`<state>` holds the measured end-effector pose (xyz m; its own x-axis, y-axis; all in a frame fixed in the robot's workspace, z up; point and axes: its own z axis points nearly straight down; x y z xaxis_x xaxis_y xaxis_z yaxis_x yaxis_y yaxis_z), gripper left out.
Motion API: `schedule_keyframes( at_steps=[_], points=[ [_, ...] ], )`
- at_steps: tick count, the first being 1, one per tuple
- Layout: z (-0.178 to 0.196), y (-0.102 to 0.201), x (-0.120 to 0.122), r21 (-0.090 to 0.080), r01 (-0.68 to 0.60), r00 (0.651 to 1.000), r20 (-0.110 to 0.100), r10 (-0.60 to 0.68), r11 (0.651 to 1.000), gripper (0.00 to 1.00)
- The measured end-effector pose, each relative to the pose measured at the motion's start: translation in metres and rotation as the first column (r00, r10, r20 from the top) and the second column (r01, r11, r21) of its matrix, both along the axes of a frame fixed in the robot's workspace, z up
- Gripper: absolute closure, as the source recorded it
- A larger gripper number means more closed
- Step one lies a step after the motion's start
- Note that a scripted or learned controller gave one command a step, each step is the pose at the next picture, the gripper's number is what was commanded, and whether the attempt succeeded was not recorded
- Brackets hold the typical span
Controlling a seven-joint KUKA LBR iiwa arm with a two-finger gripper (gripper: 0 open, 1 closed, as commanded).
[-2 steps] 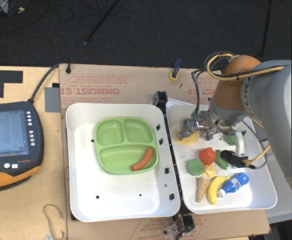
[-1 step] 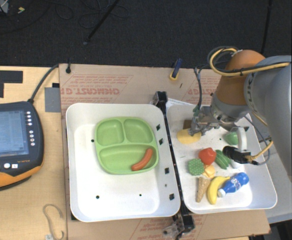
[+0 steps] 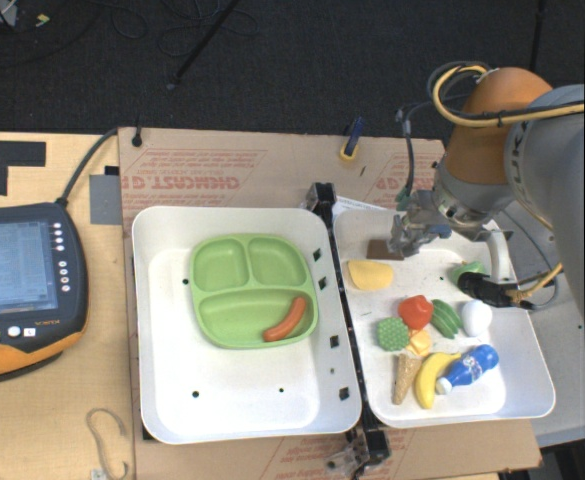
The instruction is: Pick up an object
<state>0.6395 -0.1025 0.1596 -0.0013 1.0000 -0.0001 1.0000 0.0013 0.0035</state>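
The fingers' state cannot be told: the gripper (image 3: 409,234) is seen as a dark grey mass at the upper part of the right bin (image 3: 532,393), and nothing is seen held in it. No particular object is named by the task; the nearest candidate is judged to be the yellow piece (image 3: 371,275), lying just below and slightly left of the gripper, its long axis running roughly left to right. Bare bin floor is noted around it, though the bin's left wall stands near. Further down, a crowded cluster is recorded: red piece (image 3: 417,312), green knobbly piece (image 3: 393,333), banana (image 3: 428,379) and blue bottle (image 3: 469,367), touching or nearly so. A sausage (image 3: 285,319) is noted on the green divided plate (image 3: 252,290) in the left bin (image 3: 172,408), well apart.
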Motion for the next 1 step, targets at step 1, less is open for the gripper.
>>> schedule_keyframes(
  at_steps=[1],
  points=[
    [0.0638, -0.0018, 0.0039, -0.001, 0.000, 1.000, 0.001, 0.000, 1.000, 1.00]
  ],
)
